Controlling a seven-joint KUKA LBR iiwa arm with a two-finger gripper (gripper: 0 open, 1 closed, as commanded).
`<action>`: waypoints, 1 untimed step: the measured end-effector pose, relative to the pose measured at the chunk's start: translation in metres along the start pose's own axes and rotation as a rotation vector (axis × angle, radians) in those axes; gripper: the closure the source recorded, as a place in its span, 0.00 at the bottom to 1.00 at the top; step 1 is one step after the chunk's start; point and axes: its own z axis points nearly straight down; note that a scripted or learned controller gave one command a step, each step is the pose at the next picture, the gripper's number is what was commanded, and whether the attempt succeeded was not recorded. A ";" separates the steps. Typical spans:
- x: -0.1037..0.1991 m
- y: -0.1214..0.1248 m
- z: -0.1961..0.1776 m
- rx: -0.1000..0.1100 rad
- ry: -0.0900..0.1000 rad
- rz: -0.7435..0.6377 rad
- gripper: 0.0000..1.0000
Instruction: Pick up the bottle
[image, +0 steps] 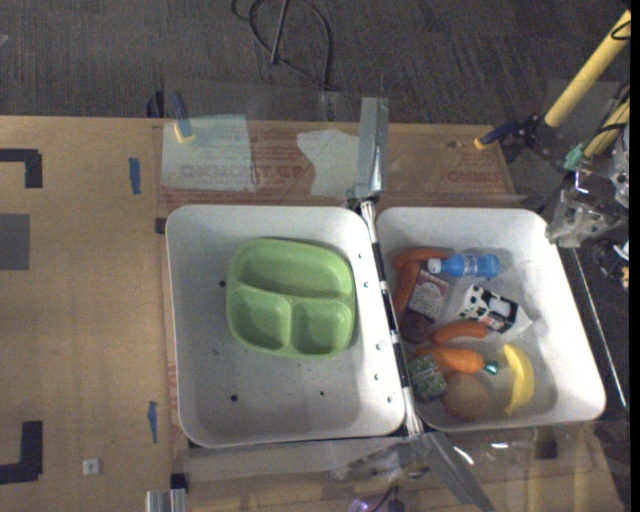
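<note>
Bottle (468, 265) lies at upper middle of right bin (570, 300), touching sausage (420, 257), beside packet (425, 297) and cow-print carton (490, 307).

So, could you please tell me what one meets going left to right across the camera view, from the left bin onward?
Green divided plate → small red packet → blue bottle → banana.

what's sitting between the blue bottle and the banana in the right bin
In the camera view, a black-and-white carton lies between the bottle and the banana, with the end of an orange carrot just below the carton.
</note>
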 end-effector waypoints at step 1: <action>0.016 -0.025 -0.052 -0.003 0.000 0.335 1.00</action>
